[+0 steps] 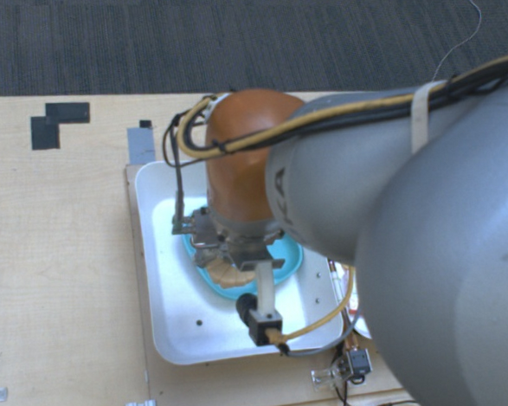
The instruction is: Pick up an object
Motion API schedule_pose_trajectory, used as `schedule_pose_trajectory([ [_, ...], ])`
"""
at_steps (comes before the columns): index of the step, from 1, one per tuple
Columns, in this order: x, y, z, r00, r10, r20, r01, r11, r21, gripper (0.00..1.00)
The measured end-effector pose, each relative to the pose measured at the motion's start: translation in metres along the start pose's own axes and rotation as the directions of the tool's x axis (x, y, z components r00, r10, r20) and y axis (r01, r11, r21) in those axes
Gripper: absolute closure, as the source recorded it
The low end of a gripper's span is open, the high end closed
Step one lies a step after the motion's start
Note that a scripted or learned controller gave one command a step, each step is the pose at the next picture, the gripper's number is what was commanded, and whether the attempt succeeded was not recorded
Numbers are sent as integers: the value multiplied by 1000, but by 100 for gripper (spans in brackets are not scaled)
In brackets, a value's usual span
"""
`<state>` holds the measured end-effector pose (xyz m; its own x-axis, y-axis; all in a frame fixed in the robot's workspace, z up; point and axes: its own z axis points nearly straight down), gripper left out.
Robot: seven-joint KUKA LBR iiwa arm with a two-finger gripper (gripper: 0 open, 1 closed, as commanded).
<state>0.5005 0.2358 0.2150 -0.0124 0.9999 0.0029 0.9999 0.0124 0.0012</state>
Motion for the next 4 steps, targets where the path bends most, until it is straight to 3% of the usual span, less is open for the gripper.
schedule_pose_trajectory([
  [1,-1,10,10,1000,6,2,-6,1000,0,100],
  [2,-2,44,25,1000,10,3,-10,1000,0,100],
  [3,-1,-14,18,1000,6,2,-6,1000,2,100],
  [4,0,-14,7,1000,2,0,-2,1000,1,100],
])
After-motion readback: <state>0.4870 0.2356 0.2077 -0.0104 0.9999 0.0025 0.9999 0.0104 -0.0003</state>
